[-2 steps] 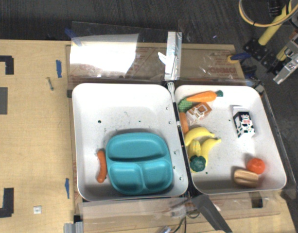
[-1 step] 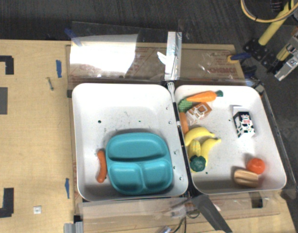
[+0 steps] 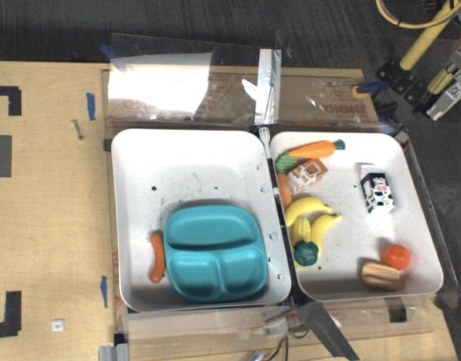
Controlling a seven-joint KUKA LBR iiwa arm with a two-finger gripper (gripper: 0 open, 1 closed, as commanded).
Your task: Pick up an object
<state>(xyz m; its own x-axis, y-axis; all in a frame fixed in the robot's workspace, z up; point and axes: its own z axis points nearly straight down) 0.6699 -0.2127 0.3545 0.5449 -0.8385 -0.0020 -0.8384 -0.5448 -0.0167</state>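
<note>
Two white bins sit side by side. The yellow bananas (image 3: 309,215) lie in the right bin (image 3: 422,224), close to its left wall, and everything here is placed from them.

Just above the bananas is a small orange and white box (image 3: 307,174). Above that box, farther from the bananas, lies a carrot (image 3: 314,150) with a green top, near the far wall of the bin. A thin orange piece (image 3: 283,190) lies up and to the left of the bananas, along the bin wall. A round dark green thing (image 3: 306,253) touches the bananas at their lower end. To the right of the bananas, well apart, is a small black and white toy (image 3: 377,191). Down and to the right of the bananas is an orange ball (image 3: 396,256), and a brown roll (image 3: 380,275) lies just beside that ball, near the front wall.

To the left of the bananas, past the wall between the bins, is the left bin (image 3: 140,156). A big blue-green plate (image 3: 213,253) with three parts lies in it, toward the front. An orange stick-shaped toy (image 3: 157,257) lies against the plate's far side from the bananas.

All the toys rest on the bin floors. I cannot tell if the gripper is wide, narrow or holding anything.
</note>
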